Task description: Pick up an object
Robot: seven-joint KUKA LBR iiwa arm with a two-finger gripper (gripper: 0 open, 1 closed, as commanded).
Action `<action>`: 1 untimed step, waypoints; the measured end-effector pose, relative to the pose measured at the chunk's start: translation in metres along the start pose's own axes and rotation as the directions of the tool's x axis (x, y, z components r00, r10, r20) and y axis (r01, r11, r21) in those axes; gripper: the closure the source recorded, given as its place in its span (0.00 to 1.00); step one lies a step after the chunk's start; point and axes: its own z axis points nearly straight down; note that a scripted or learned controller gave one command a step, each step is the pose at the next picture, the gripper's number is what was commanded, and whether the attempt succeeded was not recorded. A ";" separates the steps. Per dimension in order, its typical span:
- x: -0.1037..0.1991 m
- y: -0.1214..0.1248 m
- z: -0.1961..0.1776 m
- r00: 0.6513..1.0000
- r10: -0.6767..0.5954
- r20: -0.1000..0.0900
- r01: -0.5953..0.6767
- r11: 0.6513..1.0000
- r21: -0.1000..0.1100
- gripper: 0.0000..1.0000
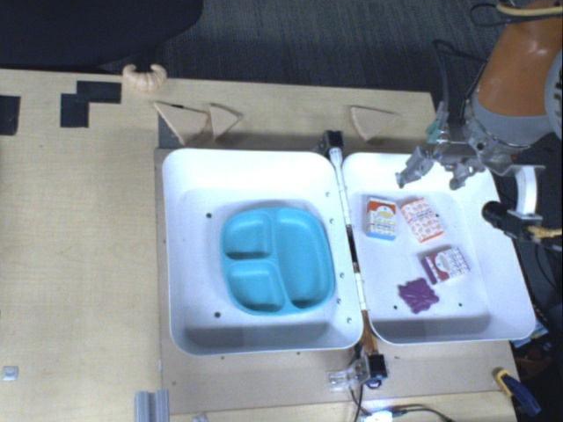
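Note:
My gripper (435, 176) hangs over the far edge of the right bin (501, 315), its two grey fingers spread open with nothing between them. Below it in that bin lie three small printed packets: one red and white (381, 218), one beside it to the right (422, 220), and a darker red one (443, 265) nearer the front. A purple crumpled piece (417, 294) lies near the bin's front. The gripper is above and behind the packets, apart from all of them.
The left bin (189, 236) holds a blue divided tray (277, 258). A black clip (332, 141) sits at the far end of the seam between the bins. Cables and a connector (369, 369) lie at the front of the bench.

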 end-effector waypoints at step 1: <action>-0.044 -0.003 0.126 1.000 0.003 0.000 -0.003 1.000 0.004 0.00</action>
